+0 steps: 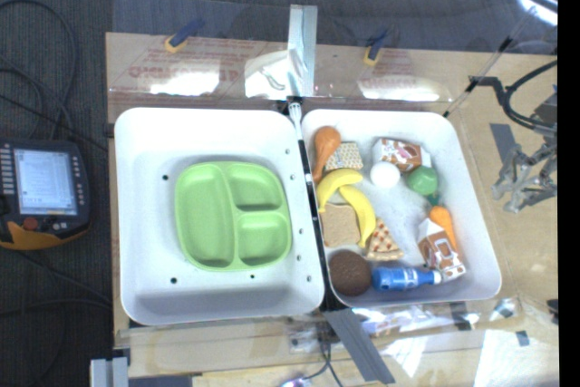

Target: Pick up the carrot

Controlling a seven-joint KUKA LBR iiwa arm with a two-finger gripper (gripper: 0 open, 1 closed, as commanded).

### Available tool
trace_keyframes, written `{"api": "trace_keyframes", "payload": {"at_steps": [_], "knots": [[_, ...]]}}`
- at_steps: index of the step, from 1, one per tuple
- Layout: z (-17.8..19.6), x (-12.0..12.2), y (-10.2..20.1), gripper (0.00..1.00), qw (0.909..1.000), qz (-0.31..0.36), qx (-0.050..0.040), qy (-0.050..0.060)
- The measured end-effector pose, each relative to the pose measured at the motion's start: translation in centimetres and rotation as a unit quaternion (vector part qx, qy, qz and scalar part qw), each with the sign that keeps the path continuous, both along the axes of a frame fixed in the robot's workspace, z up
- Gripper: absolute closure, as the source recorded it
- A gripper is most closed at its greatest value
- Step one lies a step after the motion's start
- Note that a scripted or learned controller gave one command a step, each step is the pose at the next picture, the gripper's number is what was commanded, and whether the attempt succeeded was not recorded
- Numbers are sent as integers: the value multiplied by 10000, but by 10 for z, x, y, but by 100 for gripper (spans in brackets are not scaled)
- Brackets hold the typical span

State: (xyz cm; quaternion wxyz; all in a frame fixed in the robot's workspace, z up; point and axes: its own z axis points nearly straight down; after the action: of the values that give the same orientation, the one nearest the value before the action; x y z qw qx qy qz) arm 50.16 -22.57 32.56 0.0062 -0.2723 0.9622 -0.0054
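The carrot (441,219) is a small orange piece lying in the right bin (471,154), close to its right wall. It sits just below a round green item (421,181) and touches the top of a red-and-white carton (443,254). Its top and right side are uncovered.
The right bin also holds a banana (352,198), a white ball (385,175), an orange-brown drumstick (324,143), a brown round item (348,271), a blue bottle (401,278), toast and waffle pieces. The left bin (145,149) holds a green divided plate (233,215). A pendant (41,186) lies far left.
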Motion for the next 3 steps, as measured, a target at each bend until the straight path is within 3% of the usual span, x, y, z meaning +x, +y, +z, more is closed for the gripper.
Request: {"api": "trace_keyframes", "payload": {"at_steps": [1,2,3], "knots": [[-122,65,6,100,9998,157,60,85],[-74,83,32,100,9886,1502,28,51],[-112,-11,49,100,9905,1373,42,86]]}}
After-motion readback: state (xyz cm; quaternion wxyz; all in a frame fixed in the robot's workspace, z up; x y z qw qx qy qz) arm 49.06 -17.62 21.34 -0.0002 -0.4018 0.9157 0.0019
